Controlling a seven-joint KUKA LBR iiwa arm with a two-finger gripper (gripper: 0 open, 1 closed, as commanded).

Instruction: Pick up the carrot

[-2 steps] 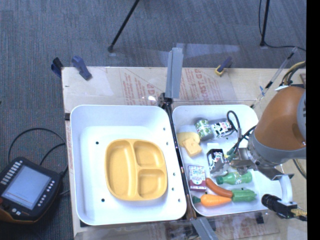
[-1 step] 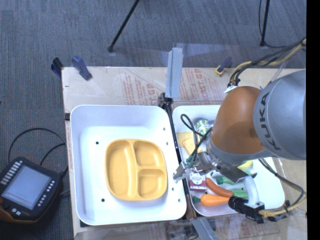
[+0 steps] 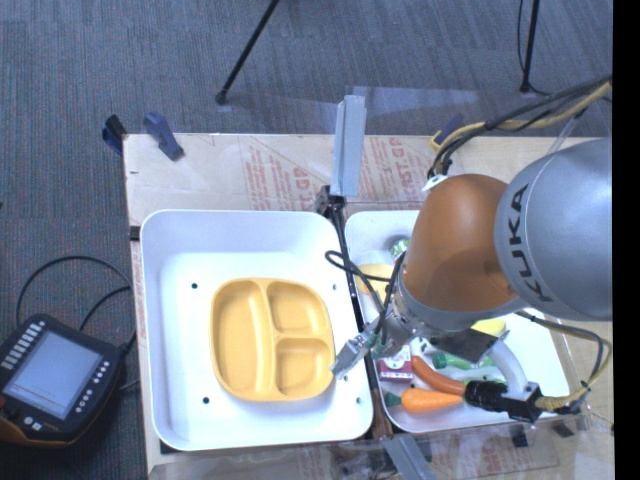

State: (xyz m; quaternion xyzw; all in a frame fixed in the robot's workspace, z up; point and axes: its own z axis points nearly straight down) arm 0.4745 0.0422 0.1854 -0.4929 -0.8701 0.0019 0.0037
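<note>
Big grey KUKA arm with its orange band is hanging over the right-hand shallow white bin, covering most of it. The two-finger gripper pokes out at the arm's lower left, sitting over the seam between the two bins, just right of the yellow three-compartment plastic tray. Can't tell how the pincer stands from here; the tip is small and blurred, and nothing visible in it.

The small orange carrot lies flat in the right bin near its front edge, right of the gripper and a bit below it, apart from it. A red pepper-like piece lies just above the carrot, touching or nearly so. The yellow tray sits in the middle of the left-hand white bin.
</note>
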